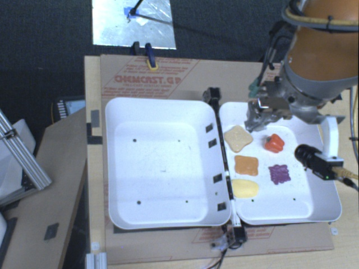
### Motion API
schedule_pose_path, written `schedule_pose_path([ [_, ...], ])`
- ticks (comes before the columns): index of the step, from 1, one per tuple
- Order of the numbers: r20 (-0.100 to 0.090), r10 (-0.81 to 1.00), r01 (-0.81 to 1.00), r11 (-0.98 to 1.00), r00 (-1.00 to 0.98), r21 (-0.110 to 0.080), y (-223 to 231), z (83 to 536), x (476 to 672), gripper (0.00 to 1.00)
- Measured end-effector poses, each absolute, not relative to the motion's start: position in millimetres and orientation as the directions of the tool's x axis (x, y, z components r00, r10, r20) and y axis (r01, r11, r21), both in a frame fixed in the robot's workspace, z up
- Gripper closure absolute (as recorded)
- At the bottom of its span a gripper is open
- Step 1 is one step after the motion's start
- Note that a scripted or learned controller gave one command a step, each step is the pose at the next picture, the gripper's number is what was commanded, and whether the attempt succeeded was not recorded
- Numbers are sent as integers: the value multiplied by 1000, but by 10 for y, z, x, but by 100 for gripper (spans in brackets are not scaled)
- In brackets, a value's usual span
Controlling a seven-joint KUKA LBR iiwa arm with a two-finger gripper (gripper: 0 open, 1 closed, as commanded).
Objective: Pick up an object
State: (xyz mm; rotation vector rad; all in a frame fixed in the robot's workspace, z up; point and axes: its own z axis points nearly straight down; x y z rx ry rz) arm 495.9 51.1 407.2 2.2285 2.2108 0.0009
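Note:
The right bin [325, 203] holds several small objects: a tan bread-shaped piece [238, 138], a red-orange pepper-like piece [274, 143], an orange square [246, 165], a purple cluster [279, 174] and a yellow oval [245, 188]. My gripper [257, 122] hangs over the bin's far part, just above and right of the tan piece, left of the red one. Nothing shows between its fingers.
The left bin [120, 114] lies beside the right one, joined by a black hinge strip [220, 150]. A black cylindrical fitting [314, 160] on the arm hangs over the right bin's right side. A shiny metal sheet [133, 14] lies beyond the cardboard base.

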Motion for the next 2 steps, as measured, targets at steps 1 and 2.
schedule_pose_path([
  [1, 3, 1000, 1000, 9, -9, 5, 1150, 4434, 4862, 100],
  [2, 6, 1000, 1000, 10, -11, 12, 1734, 5409, 4863, 100],
])
